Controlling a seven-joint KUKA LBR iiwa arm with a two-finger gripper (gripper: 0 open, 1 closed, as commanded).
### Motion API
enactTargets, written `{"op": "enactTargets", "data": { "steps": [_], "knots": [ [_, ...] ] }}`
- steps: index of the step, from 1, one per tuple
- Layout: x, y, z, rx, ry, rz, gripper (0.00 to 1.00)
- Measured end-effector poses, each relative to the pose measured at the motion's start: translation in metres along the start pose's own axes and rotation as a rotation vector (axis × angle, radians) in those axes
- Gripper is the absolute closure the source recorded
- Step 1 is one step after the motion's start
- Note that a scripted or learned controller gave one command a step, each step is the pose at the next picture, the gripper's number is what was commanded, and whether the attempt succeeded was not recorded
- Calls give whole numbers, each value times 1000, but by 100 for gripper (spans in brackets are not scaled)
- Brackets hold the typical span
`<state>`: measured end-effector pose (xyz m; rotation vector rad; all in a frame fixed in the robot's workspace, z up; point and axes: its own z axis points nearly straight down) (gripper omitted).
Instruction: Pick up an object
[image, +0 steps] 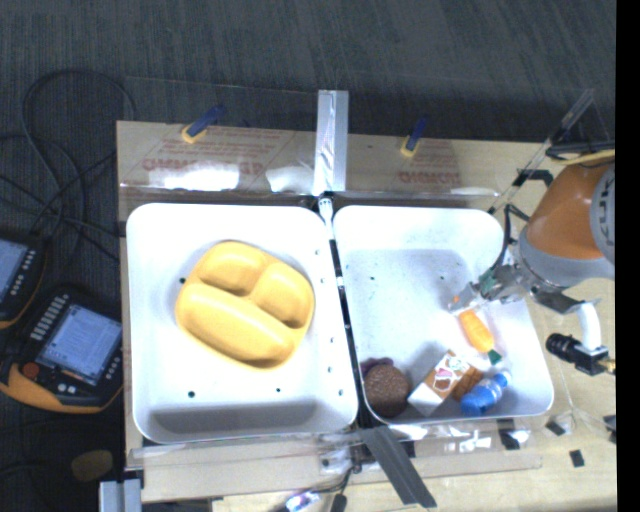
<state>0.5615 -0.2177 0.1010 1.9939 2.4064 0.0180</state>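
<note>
Two white bins are seen side by side on a bench (250, 160), filling the middle of the frame. The left bin (150, 390) is taken up largely by a big yellow bun-shaped object (245, 302), which lies at its centre. The right bin (410, 250) is bare across its upper part, and its objects are gathered along the lower right. The grey arm (570, 235), with its orange band, is seen at the right edge of the frame, reaching over the right bin's right rim. The gripper (478, 292) is placed low inside that bin, near its right wall; whether it is wide or narrow cannot be told, as its tip is small and blurred.

Just below the gripper an orange object (476, 330) is seen, close to the tip or touching it; which of the two cannot be told. Lower down, a small carton (447, 380) lies tilted, with a brown ball (385, 385) just to its left at the bin's lower left corner and a blue bottle (483, 395) just to its right. Two handheld pendants (70, 345) with cables are seen at the far left of the frame, off the bench.
</note>
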Motion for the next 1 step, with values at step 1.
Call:
{"op": "enactTargets", "data": {
  "steps": [1],
  "knots": [
    [92, 23, -167, 20, 5, -19, 100]
  ]
}}
